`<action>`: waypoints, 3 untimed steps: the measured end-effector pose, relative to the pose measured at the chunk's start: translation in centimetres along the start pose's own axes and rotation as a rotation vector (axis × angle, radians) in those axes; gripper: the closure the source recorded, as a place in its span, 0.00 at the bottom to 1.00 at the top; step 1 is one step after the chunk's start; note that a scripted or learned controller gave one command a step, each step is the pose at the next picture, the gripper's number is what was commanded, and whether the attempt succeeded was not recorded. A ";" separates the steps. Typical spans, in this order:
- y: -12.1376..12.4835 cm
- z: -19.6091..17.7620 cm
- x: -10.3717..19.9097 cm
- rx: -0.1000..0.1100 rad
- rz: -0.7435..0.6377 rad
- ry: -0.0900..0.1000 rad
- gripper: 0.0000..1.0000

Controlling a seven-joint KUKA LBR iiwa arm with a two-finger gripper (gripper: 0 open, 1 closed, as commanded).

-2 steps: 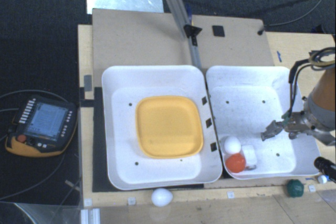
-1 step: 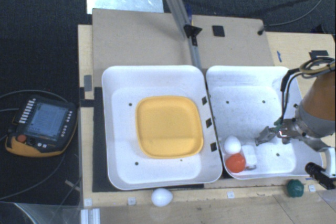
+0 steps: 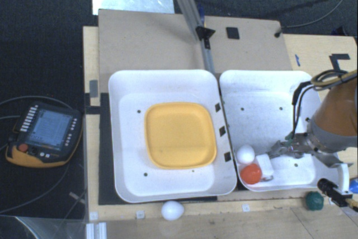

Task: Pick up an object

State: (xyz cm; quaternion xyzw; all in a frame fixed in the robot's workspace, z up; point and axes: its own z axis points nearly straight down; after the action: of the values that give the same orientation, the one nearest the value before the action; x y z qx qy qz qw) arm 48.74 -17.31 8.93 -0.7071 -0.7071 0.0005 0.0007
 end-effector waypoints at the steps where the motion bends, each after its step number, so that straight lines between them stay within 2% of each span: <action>1: 0.1 -1.1 0.0 -0.003 0.000 -0.001 1.00; 3: -0.6 -9.8 0.3 -0.005 -0.001 -0.001 1.00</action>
State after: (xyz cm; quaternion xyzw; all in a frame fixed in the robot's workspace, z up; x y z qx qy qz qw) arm 48.15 -16.99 18.70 -0.7068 -0.7074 -0.0009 -0.0014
